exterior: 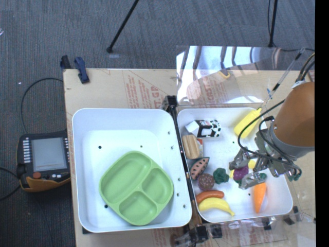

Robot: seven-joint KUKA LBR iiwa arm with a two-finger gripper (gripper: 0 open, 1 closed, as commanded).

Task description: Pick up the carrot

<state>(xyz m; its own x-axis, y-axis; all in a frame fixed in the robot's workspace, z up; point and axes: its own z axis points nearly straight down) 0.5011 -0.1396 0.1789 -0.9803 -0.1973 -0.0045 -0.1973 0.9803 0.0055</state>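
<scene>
Carrot is lying near the right bin's front corner, just below my jaws; I'm reading them as apart, so I'm planning to straddle its thick middle.

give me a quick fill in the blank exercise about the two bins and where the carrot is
1. The green divided plate lies in the ____ bin as the camera sees it.
2. The carrot is ____ in colour.
3. The banana lies just below a red ____ in the picture.
4. The gripper is above the ____ bin as the camera sees it.

Missing words: left; orange; sausage; right
</scene>
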